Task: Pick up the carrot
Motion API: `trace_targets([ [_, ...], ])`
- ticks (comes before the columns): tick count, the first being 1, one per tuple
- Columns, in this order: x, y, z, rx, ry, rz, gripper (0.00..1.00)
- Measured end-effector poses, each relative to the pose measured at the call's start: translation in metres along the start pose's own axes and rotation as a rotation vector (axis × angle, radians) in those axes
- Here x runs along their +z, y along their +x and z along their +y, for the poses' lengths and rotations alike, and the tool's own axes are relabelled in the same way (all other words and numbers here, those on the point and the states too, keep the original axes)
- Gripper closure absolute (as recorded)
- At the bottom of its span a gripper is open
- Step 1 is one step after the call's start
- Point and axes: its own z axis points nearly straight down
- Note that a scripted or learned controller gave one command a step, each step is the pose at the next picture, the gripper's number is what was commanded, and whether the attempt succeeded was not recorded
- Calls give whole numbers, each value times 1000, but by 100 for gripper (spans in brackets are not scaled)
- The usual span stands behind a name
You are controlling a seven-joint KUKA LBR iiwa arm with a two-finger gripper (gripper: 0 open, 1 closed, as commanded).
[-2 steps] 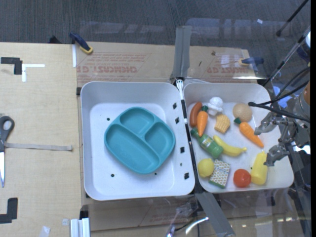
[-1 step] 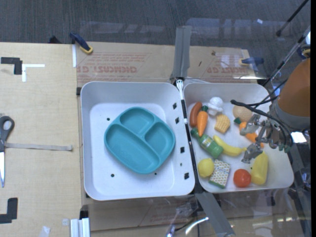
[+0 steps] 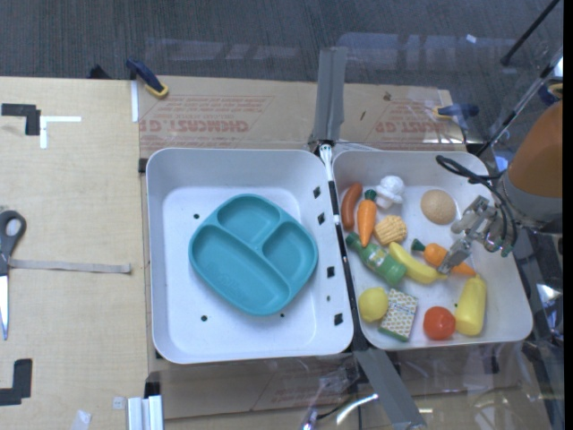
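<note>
Down in the right bin (image 3: pixel 501 330), the carrot (image 3: pixel 366 221) lay near the left wall, toward the far corner, its green top pointing to the far edge. It sat just beside a red sausage (image 3: pixel 350 206) on its left, with a white mushroom (image 3: pixel 389 190) close by on its right and a waffle piece (image 3: pixel 390 230) at its lower right. The gripper (image 3: pixel 461 255) hung over the bin's right half, well apart from the carrot, its tips down beside a small orange piece (image 3: pixel 435 254); whether those tips were spread or pressed together could not be told. A green bottle (image 3: pixel 380 260), a banana (image 3: pixel 414 266), a lemon (image 3: pixel 372 305), a tomato (image 3: pixel 439 322) and a pale egg (image 3: pixel 438 207) filled the rest. A blue divided plate (image 3: pixel 253 253) sat at the middle of the left bin (image 3: pixel 170 330).
</note>
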Motion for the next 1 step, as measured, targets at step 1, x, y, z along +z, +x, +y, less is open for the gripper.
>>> trace_targets([
  [1,-10,-1,1,-4,0,-4,100],
])
